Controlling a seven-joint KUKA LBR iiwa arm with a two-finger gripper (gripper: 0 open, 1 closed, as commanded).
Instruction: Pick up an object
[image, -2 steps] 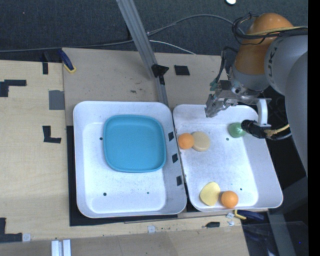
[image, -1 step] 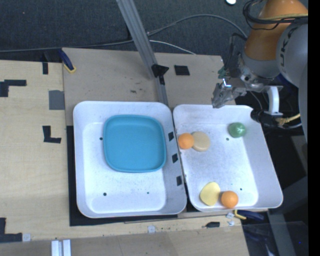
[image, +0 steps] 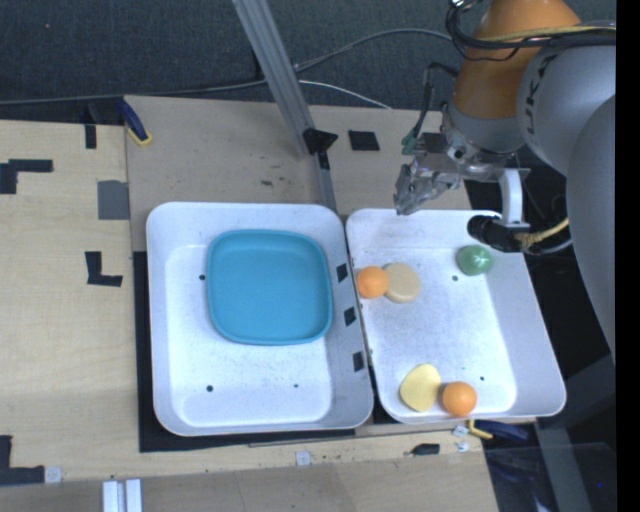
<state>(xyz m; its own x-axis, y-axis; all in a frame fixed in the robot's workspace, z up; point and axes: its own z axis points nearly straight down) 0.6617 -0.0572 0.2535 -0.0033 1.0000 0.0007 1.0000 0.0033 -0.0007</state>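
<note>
The right bin (image: 500, 330) holds an orange ball (image: 371, 283) touching a tan round piece (image: 402, 283) near its left wall. A small green object (image: 474, 260) lies near the far right side. At the front sit a yellow piece (image: 420, 387) and a second orange ball (image: 459, 398), side by side. My gripper (image: 408, 201) hangs above the far edge of the right bin, fingers pointing down, with nothing seen between them. It is well back from all the objects.
The left bin (image: 175, 350) holds a blue square plate (image: 269, 286). A grey metal post (image: 290, 90) slants up behind the bins. Black tape marks dot the bench to the left.
</note>
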